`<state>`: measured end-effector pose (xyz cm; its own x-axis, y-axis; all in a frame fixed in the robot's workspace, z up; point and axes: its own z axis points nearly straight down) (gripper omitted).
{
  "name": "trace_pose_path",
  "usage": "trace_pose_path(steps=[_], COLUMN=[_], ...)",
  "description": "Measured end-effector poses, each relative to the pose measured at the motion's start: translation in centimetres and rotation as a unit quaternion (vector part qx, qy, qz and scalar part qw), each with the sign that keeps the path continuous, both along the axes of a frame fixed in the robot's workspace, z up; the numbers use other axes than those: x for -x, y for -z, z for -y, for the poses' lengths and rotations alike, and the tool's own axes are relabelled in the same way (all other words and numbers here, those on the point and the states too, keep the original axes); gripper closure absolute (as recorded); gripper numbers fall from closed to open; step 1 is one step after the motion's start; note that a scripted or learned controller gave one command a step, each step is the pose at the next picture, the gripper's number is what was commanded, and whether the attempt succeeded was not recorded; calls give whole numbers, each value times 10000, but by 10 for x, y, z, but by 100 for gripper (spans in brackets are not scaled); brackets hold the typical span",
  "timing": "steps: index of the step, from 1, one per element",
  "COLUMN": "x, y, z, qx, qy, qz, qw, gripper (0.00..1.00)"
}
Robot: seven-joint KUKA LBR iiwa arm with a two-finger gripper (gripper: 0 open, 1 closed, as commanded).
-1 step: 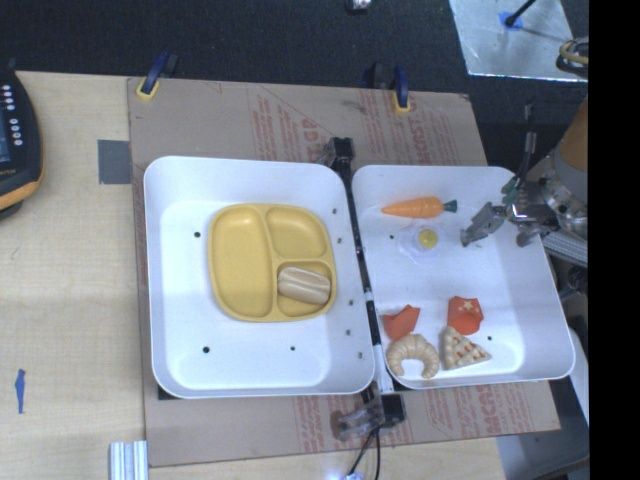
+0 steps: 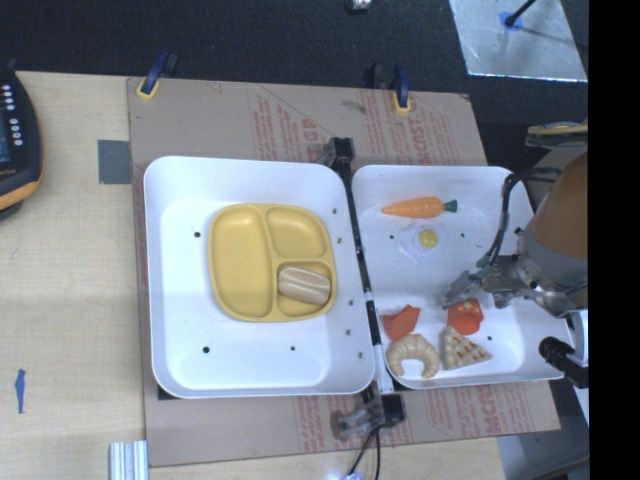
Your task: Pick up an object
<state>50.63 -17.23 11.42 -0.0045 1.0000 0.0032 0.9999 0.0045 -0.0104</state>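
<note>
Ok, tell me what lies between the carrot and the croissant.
In the camera view, between the carrot and the croissant lie a fried egg and a red wedge.

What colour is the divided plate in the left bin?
Pale yellow; the plate shows best in the camera view.

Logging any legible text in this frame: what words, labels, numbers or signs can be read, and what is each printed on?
Nothing reads clearly.
Cardboard sheet under the bins: faint red print in repeating diagonal lines, too blurred to read.
Dark device with orange edge at the bench's left edge: small buttons or marks, too small to read.
White bins, yellow plate and food pieces: no text seen.
</note>
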Motion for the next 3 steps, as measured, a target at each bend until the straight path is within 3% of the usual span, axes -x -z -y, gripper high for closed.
trace_pose_path(steps=[1,2,3], x=[31,31,-19], y=[23,13,23], z=[-4,-3,-60], qx=[7,15,18], qy=[-5,-3,-17], qz=[25,29,51], qw=[10000,10000,10000], gripper=[0,100,100])
